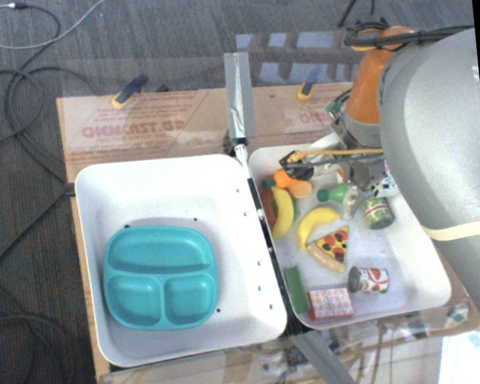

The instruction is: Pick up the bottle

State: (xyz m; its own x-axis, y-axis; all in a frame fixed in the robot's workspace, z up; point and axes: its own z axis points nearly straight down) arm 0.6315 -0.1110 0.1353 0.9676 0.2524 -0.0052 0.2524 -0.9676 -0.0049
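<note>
Camera view puts the arm (437, 123) over the right bin (430, 295), and you cannot tell from here how its gripper stands. Your bottle (336, 193), small and green, lies on its side in the upper part of that bin, crowded: a banana (315, 221) just below it, a green can (377, 212) to its right, an orange piece (295, 186) to its left. Expect a descent to nudge a neighbour or close on the wrong thing, and a lying bottle may roll away. Also there: a pizza slice (333, 246), a red can (369, 279), a pink box (330, 303). The left bin (119, 178) holds a teal divided tray (159, 276).
</note>
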